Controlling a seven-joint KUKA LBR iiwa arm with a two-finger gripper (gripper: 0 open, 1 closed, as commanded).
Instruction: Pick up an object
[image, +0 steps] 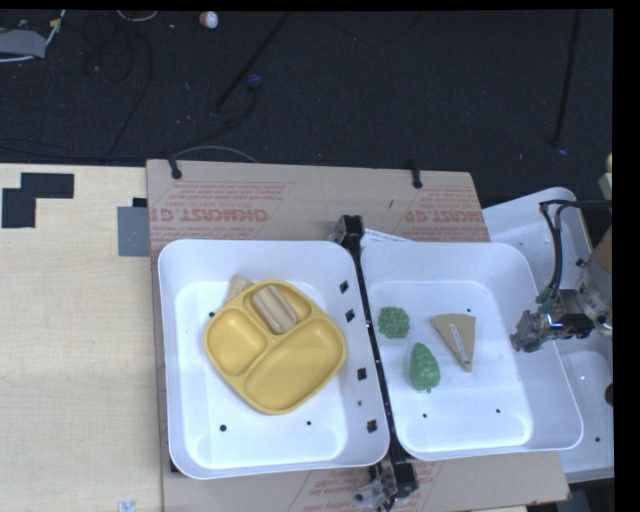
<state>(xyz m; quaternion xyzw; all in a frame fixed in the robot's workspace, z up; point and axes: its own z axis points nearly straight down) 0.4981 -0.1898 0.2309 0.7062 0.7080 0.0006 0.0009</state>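
Flanking the right bin (500, 440): yellow tray (290, 380) left, hand (530, 330) right.

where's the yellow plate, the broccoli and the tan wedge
yellow plate (290, 372), camera view, bare large compartment
broccoli (393, 321), camera view, middle of its top
tan wedge (455, 336), camera view, middle of its face

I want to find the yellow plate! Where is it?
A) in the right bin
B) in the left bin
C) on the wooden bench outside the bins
B: the yellow plate lies in the left bin, while the right bin holds two green pieces and a tan wedge.
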